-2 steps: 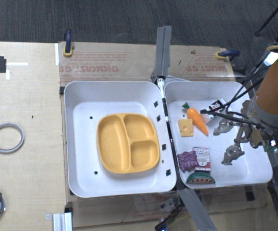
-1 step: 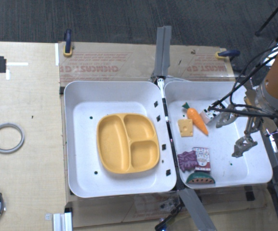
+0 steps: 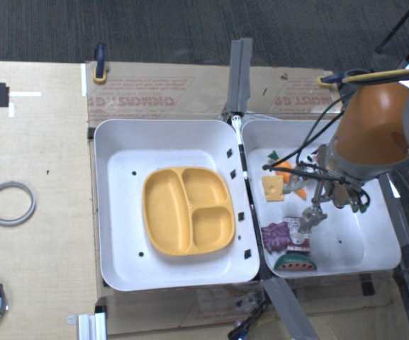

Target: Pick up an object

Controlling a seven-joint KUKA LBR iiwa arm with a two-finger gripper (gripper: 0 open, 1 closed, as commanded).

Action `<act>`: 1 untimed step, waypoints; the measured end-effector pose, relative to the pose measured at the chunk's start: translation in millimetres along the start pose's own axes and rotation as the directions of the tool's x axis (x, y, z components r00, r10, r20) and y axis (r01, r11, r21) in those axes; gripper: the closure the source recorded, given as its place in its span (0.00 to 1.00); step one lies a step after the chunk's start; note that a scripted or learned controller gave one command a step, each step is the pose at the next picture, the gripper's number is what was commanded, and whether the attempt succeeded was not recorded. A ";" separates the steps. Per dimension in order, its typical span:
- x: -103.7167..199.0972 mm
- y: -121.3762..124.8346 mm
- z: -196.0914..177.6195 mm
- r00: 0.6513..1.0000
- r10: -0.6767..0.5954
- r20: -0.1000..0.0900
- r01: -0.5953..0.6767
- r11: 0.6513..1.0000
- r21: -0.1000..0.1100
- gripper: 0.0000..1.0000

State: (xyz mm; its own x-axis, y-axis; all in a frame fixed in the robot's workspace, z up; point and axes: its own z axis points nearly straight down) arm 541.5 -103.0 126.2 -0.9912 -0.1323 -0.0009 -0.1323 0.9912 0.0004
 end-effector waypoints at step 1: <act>-65.5 -21.6 25.9 0.983 0.183 0.017 -0.183 0.983 0.001 0.00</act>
